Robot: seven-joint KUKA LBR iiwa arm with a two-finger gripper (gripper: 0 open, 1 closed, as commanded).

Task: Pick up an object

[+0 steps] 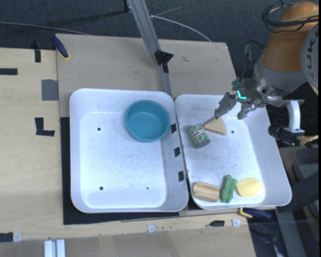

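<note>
My gripper (234,110) hangs over the upper part of the right bin (267,159), its two fingers spread open with nothing between them. Just below and left of it lies a tan cheese wedge (216,127), touching a small green can (199,136) on its side. Along the near edge of the same bin sit a bread roll (205,191), a green vegetable (228,188) and a yellow lemon-like piece (248,187). A blue bowl (146,121) stands upright in the back of the left bin (96,159).
A slanted metal pole (148,31) runs from the top of the view down to the seam between the bins. Cables lie on the dark floor behind the bench. A yellow-and-blue clamp (61,48) sits at the bench's back left corner.
</note>
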